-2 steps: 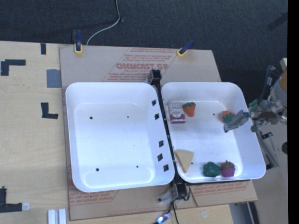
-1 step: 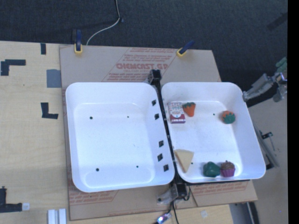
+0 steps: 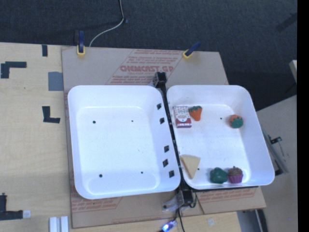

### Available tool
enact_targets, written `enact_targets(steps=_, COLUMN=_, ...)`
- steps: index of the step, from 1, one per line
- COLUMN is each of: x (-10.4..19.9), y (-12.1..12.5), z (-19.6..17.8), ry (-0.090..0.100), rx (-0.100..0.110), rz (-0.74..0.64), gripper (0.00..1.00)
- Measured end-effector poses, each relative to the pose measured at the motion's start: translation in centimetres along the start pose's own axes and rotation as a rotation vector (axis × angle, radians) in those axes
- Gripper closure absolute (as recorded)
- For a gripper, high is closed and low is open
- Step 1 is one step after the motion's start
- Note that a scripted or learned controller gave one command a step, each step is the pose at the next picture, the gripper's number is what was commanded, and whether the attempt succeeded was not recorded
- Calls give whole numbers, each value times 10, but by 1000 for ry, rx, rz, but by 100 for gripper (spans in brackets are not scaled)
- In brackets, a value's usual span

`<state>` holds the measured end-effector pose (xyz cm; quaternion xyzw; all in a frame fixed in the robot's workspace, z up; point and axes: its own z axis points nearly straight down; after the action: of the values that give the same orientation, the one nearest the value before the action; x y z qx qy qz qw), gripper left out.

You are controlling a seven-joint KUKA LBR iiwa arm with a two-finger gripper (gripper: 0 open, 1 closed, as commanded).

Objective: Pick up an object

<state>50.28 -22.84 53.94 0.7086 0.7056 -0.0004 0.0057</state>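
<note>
Crowding beside the green toy [image 3: 218,175], with the purple cupcake [image 3: 235,174] touching it, risks a double nudge; I cannot tell my pincer's state.

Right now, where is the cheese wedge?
The cheese wedge lies in the right bin, at its near-left corner beside the divider, left of the green toy.

Open floor across the left bin [image 3: 116,139]; toys [image 3: 223,175] along the right bin's [image 3: 256,129] edges.
</note>
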Motion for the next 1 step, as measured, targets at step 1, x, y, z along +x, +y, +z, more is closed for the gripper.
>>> enact_targets(steps=1, x=3, y=3, z=-1, ry=6, rx=16, rz=-5, gripper=100)
